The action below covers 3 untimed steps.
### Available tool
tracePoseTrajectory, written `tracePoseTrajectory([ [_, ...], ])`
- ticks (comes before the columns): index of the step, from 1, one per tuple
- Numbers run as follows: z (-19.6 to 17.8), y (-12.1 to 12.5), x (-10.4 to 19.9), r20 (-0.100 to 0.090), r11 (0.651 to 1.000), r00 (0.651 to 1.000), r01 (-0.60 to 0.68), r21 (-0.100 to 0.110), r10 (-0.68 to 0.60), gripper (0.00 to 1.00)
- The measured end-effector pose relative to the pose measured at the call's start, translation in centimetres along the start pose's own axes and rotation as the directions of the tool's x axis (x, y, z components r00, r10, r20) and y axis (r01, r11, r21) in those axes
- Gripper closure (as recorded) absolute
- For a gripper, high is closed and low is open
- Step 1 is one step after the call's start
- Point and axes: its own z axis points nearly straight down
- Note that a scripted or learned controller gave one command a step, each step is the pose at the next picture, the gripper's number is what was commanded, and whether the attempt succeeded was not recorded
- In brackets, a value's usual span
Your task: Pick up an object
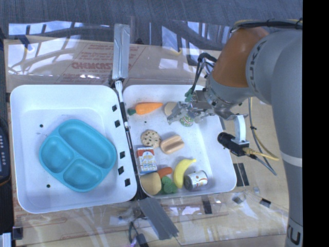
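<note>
You're at the reach-in step: the gripper [186, 113] hangs low over the right bin [218, 153], at its far side, beside the carrot [148, 107]. Whether it has hold of anything can't be made out. Next, confirm a catch before lifting.

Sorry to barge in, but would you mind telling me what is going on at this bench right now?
A grey robot arm reaches in from the right, its gripper low over the far end of the right bin. That bin holds toy food: a carrot, a cookie, a hot dog bun, a banana, a can, a small carton. I cannot tell if it has gripped anything. The left bin holds a blue divided plate, untouched.
</note>
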Motion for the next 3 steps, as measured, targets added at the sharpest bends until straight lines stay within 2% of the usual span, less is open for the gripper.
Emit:
tracePoseTrajectory([
  [1, 6.1, 5.4, -5.6, 0.006, 0.998, 0.998, 0.066, -0.023, -0.066, 0.0],
  [2, 6.8, 7.6, -5.9, 0.017, 0.997, 0.998, 0.055, -0.05, -0.054, 0.0],
  [3, 7.8, 8.5, 1.5, 0.025, 0.996, 0.997, 0.068, -0.064, -0.066, 0.0],
])
